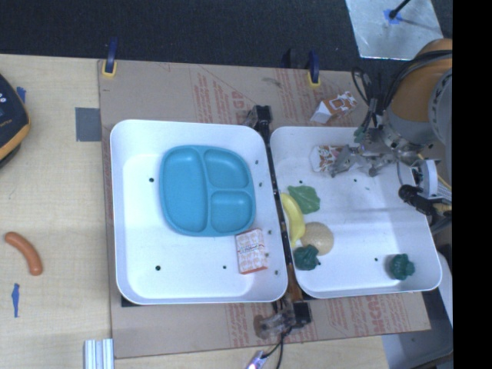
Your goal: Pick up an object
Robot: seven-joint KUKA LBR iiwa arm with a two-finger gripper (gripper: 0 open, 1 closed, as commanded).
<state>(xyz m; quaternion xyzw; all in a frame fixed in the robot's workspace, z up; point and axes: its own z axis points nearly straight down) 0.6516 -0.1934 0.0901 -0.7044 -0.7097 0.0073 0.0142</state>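
My gripper (355,161) hangs low over the back of the right bin (361,283), reaching in from the right. Just to its left a red-and-white packet (327,157) lies on the bin floor, touching or nearly touching the gripper's tip. Along the right bin's left wall lie a yellow banana (292,217), a green leafy piece (306,198), a beige round item (318,238) and a dark green broccoli piece (306,258). Another dark green piece (400,266) sits in the front right corner. The left bin (131,275) holds a blue divided plate (206,189) and a second packet (251,250).
A further small packet (334,108) lies on the cardboard behind the right bin. An orange sausage (24,252) rests on the bench far left, and a black and yellow device (9,121) sits at the left edge. Clamps stand between the bins, front and back.
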